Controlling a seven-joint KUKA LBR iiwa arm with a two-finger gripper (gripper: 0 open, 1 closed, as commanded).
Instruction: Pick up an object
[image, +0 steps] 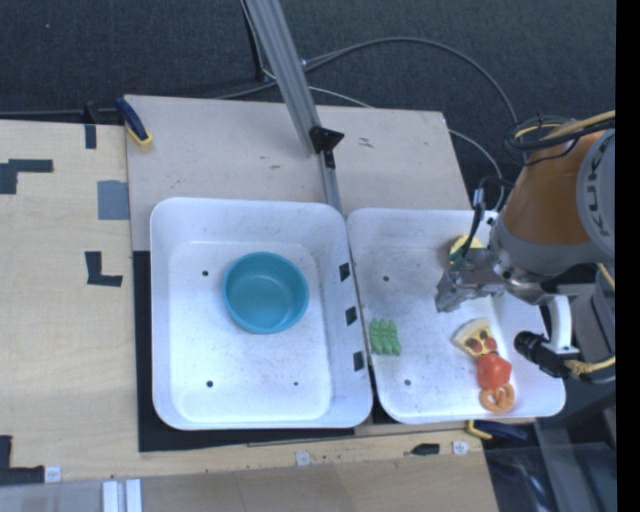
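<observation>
My gripper (452, 297) hangs low over the right bin (410, 250), toward its right half. A small green ridged object (385, 337) lies on the bin floor to the gripper's lower left, apart from it. A yellow-and-red toy piece (476, 340), a red tomato-like piece (494, 370) and an orange ring-like piece (498, 398) sit in a row near the bin's lower right corner, just below and right of the gripper. A bit of yellow (462, 245) shows behind the wrist. A blue bowl (265, 291) rests in the left bin (190, 230).
A slanted metal pole (295, 85) rises from the seam between the bins at the back. Black cables (470, 130) loop behind the right bin. A yellow-and-blue clamp (135, 120) sits at the bench's back left corner. The arm's orange band (555, 200) overhangs the right bin's edge.
</observation>
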